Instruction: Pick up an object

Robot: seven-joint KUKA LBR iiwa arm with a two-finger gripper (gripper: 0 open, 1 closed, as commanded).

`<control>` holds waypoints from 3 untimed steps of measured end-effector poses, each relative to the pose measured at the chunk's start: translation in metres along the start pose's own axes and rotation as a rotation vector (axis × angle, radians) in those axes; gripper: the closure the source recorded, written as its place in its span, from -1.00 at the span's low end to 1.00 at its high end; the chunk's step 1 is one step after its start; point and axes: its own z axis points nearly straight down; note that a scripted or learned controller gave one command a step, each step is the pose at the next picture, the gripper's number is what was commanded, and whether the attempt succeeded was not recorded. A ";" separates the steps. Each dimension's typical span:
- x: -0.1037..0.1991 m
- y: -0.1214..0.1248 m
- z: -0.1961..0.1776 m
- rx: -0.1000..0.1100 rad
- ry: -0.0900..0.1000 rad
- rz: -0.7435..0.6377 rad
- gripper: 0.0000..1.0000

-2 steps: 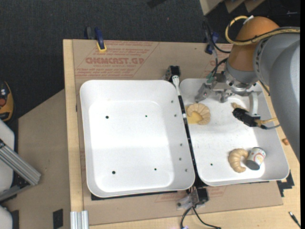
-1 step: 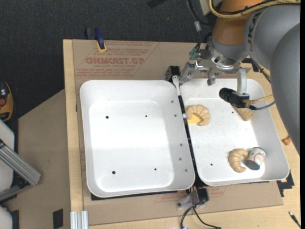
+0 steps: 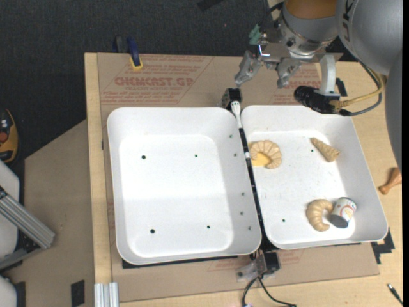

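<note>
We see the right bin (image 3: 361, 165) holding two croissants (image 3: 266, 153), a cone (image 3: 325, 149) and a small cup (image 3: 343, 212); the jaws (image 3: 265, 72) hang released above the bench's far edge.

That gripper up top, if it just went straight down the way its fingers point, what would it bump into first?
Probably the bench or the far rim of the right bin. The gripper, open with nothing between its fingers, hangs over that rim. From this slanted view depth is hard to judge. The pastries lie nearer the camera, off that line.
</note>
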 end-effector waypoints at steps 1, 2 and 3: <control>-0.004 -0.001 -0.003 0.010 -0.003 0.005 1.00; 0.098 -0.002 0.021 0.017 0.000 -0.001 1.00; 0.173 -0.010 -0.126 -0.003 0.005 -0.003 1.00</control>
